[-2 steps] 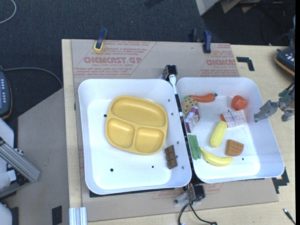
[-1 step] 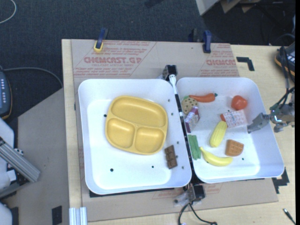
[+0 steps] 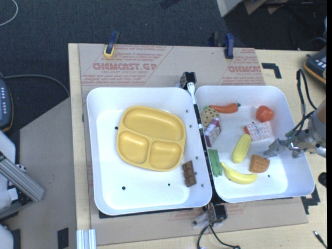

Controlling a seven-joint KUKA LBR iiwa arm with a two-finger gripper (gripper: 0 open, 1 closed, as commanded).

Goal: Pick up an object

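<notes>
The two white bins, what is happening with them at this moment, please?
A robot arm reaches in from the right, and its gripper hangs low over the right bin, close to a brown toy and a pink box. Nothing shows between its fingers. A corn cob, a banana, a carrot and a tomato also lie there. The left bin holds a yellow divided plate and a small brown piece.

Yellow plate (image 3: pixel 151 138), orange carrot (image 3: pixel 226 108)

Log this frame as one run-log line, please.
phase: approach | gripper: low at right bin's right side, holding nothing | nearest: brown pastry | left bin: yellow tray, chocolate bar
</notes>
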